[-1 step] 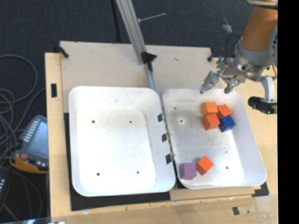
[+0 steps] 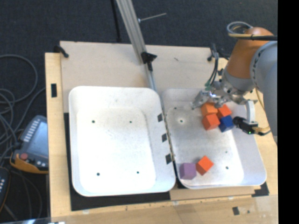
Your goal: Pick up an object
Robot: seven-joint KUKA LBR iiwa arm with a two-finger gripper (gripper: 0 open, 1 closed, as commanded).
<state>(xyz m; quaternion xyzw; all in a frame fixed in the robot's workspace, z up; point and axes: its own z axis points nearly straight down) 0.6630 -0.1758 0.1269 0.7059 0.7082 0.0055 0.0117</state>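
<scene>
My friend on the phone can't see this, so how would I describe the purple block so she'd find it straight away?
Start with the right-hand white bin, the one the grey and orange arm reaches over. Go to the bin's near left corner, where two blocks sit side by side. The purple block is the left one; its neighbour is an orange block.

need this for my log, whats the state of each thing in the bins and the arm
arm: reaching over the right bin's far side
cluster of orange and blue blocks: bunched together, just under the arm's wrist
purple block: resting near the bin's front edge
lone orange block: beside the purple block, touching or nearly
right bin: holds all the blocks
</scene>
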